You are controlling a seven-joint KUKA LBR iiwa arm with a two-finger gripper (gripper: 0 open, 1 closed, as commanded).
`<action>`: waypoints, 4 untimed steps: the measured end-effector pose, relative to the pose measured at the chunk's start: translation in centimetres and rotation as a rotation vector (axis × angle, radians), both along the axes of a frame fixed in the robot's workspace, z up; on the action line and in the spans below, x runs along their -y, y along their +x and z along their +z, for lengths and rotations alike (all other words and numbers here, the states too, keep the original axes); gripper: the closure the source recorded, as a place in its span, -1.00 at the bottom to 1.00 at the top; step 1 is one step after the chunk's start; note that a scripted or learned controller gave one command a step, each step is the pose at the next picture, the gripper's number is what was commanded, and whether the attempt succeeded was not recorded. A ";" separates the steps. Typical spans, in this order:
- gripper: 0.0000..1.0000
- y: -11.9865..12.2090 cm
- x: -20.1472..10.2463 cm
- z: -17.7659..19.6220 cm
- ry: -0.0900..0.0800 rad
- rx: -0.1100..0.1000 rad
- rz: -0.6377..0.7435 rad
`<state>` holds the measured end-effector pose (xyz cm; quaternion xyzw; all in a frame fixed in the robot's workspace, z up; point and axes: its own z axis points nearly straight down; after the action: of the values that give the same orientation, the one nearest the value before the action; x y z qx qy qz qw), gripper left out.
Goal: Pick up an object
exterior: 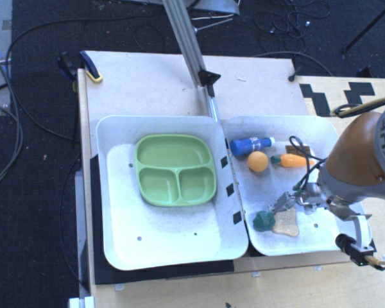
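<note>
Hand (283, 203) low in the right bin (321, 128), at the end of the grey arm (362, 153) reaching in from the right, orange band above the wrist. Fingers slightly parted, tips pointing left and down; nothing seen clamped between them. Just below the tips, a tan flat piece (286, 225), and touching its left edge a small teal object (264, 221), both on the bin floor near the front wall. Whether the fingertips touch the tan piece, cannot tell. Farther back in the same bin, a blue bottle (250, 145) lying on its side with a white cap to the right, an orange ball (258, 162) just in front of it, and an orange carrot-like piece (290, 161) beside the ball, near a brown object with a dark loop. Left bin (115, 236) holding a green divided plate (176, 169), upright, three compartments. Both bins side by side on the white desk (147, 82).
</note>
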<state>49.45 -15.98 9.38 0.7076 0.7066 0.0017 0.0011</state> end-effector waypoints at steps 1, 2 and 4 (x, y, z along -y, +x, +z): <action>1.00 0.2 0.2 1.3 -0.005 0.009 -0.001; 1.00 1.1 0.4 7.4 -0.003 0.002 0.004; 1.00 3.0 0.6 17.1 -0.003 0.002 0.004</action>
<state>52.44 -16.55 26.43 0.7061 0.7081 0.0012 0.0029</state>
